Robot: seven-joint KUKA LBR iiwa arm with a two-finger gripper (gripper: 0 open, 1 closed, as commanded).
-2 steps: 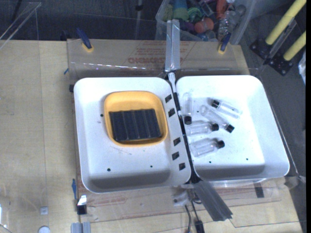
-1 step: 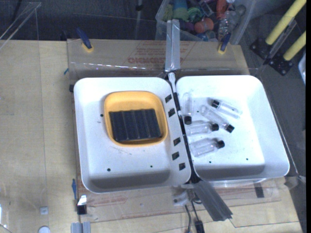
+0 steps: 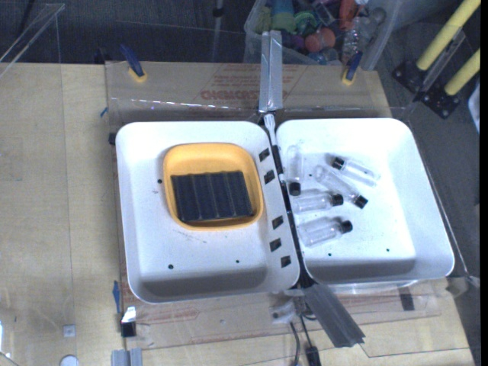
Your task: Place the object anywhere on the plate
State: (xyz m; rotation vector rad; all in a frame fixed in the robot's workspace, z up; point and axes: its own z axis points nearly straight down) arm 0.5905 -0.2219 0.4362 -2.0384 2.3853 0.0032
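Note:
A yellow plate point(image 3: 177, 158) sits in the left bin point(image 3: 137, 242), and a dark ribbed rectangular block point(image 3: 211, 196) lies flat across its middle. In the right bin point(image 3: 396, 235) lie several small clear vials with black caps: one at the upper right point(image 3: 349, 169), one in the middle point(image 3: 314, 201), one lower down point(image 3: 324, 229), and another along the bin's left side point(image 3: 293, 171).
A divider with black tabs point(image 3: 274, 197) runs between the two bins. A clear tub of colourful toys point(image 3: 320, 14) stands behind the bench. Yellow tubes point(image 3: 454, 25) lean at the upper right. Blue clamps point(image 3: 134, 64) hold a plastic sheet at the back.

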